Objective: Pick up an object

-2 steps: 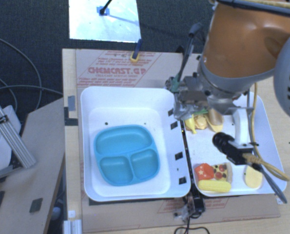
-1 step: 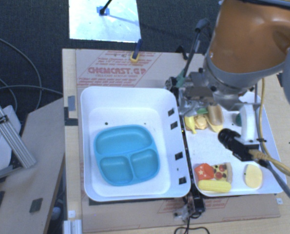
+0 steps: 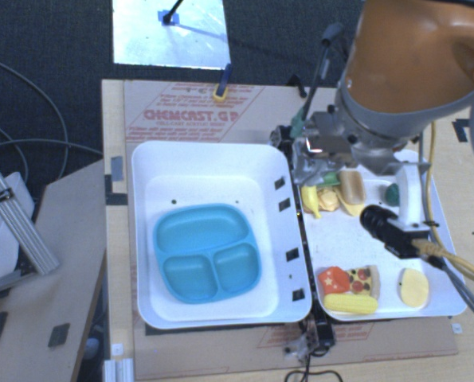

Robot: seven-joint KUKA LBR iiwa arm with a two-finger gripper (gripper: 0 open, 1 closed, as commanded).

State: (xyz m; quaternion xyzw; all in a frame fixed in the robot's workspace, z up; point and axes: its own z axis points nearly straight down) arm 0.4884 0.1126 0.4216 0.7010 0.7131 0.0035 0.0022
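Reaching into the right bin (image 3: pixel 436 305) over the toy food, with nothing lifted yet as far as I can judge.

From my seat, the gripper (image 3: pixel 323 168) sits low at the bin's far-left corner, just above the yellow banana (image 3: pixel 311 200) and the hot dog bun (image 3: pixel 351 191); whether it is clenched or released I cannot tell, since the wrist hides it. The pizza slice (image 3: pixel 348 278), corn cob (image 3: pixel 350 303) and pale yellow piece (image 3: pixel 414 286) lie near the front. The left bin (image 3: pixel 213 161) holds a blue divided plate (image 3: pixel 207 251).
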